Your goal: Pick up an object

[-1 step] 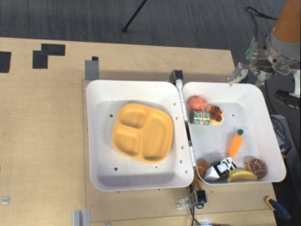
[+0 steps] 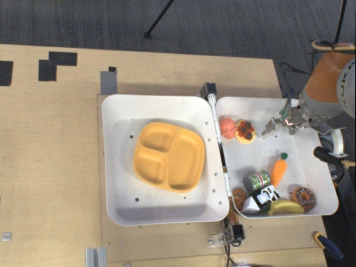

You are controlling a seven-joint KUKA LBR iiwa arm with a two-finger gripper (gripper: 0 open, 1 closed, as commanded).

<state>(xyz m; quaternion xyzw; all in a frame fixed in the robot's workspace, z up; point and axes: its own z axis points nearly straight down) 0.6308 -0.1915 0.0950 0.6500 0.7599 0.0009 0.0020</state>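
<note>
1. We are looking down on a pale wooden tabletop (image 2: 55, 149) that is carrying two shallow white plastic bins side by side; the left bin (image 2: 119, 204) is holding a yellow three-compartment plastic plate (image 2: 168, 156), which is lying slightly tilted near the bin's middle.
2. The right bin (image 2: 311, 149) is holding the small toy items; a pink rounded toy (image 2: 227, 127) is sitting near the far left corner, touching a yellow toy with red and dark toppings (image 2: 245, 131) just beside it.
3. An orange plastic carrot with a green top (image 2: 279, 170) is lying near the bin's middle, angled; a green and white can (image 2: 258, 179) is resting just beside its lower end.
4. Along the near wall we are seeing a small brown round toy (image 2: 239, 195), a black and white box-like object (image 2: 265, 197), a yellow plastic banana (image 2: 286, 206) and a chocolate-coloured doughnut with sprinkles (image 2: 303, 197); the banana is touching the black and white object.
5. The grey arm with its orange band (image 2: 328, 82) is reaching in from the right; its metal claw (image 2: 276, 125) is hovering over the far part of the right bin, near the yellow topped toy yet apart from it; the two fingers are standing slightly parted with nothing between them.
</note>
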